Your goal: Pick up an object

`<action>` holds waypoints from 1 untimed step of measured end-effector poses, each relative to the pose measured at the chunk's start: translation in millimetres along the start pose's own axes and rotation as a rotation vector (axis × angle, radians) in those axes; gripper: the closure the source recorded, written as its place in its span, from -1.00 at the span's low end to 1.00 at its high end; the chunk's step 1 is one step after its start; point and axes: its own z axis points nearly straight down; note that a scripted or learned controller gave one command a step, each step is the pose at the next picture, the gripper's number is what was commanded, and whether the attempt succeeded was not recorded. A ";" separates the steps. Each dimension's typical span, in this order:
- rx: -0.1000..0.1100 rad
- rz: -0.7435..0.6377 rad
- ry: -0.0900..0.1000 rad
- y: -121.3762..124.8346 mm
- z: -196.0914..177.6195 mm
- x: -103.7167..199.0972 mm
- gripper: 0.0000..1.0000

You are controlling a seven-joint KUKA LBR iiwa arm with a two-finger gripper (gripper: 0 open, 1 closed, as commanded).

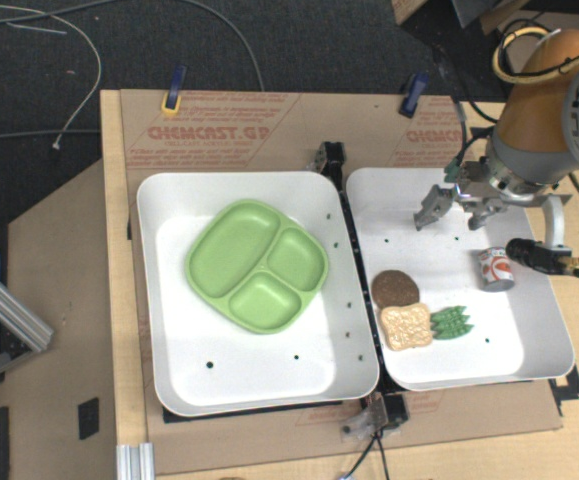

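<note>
Two white bins on the desk (119,268), side by side. Left bin (169,348) holds one green divided plate (257,265), three compartments, lying flat near the bin's middle, tilted diagonally. Nothing sits in the plate's compartments.

Right bin (529,358) holds four small objects. One round brown patty-like disc (395,288) near the bin's left wall. One tan waffle-textured piece (406,327) just below the disc, touching or nearly touching it. One green bean-pod cluster (450,321) just beside the tan piece on its right, touching it. One small can (495,269), red and white with silver, lying tilted near the right side of the bin, apart from the other three.

One arm (544,98), orange band visible, comes in from the right over the upper part of the right bin. Hand (455,213) is above the bin's upper middle, fingers spread apart, nothing between them. One finger (431,208) points down-left, the other sits to its right. Hand is well apart from the disc, tan piece and pods; the can is nearer, to its lower right, not touching.

Two blue clamps at the cardboard's top edge: one left (175,88), one right (413,95). One black clip (330,156) between the bins at the top. Grey cables (79,38) lie on the dark floor upper left.
</note>
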 end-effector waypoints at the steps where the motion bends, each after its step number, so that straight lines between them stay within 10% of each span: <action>1: 0.001 -0.001 0.001 -4.2 62.7 4.1 -1.00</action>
